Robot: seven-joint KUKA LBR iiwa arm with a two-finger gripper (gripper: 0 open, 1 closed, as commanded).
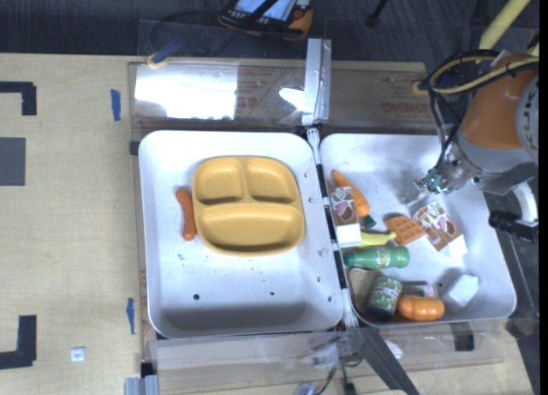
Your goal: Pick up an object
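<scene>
The gripper (435, 181) hovers in the right bin (497, 299) (fingers too small to judge), above a snack packet (438, 224). A yellow divided plate (248, 204) fills the left bin (163, 213).

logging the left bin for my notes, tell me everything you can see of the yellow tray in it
The yellow tray is a mustard-coloured divided plate that looks like matte plastic, with rounded corners and three hollows: two smaller ones at the far side and one wide one at the near side, all with nothing in them. It lies flat and right way up on the floor of the left bin, toward the bin's far half. An orange sausage lies along its left edge, close beside it or just touching; I cannot tell which.
</scene>
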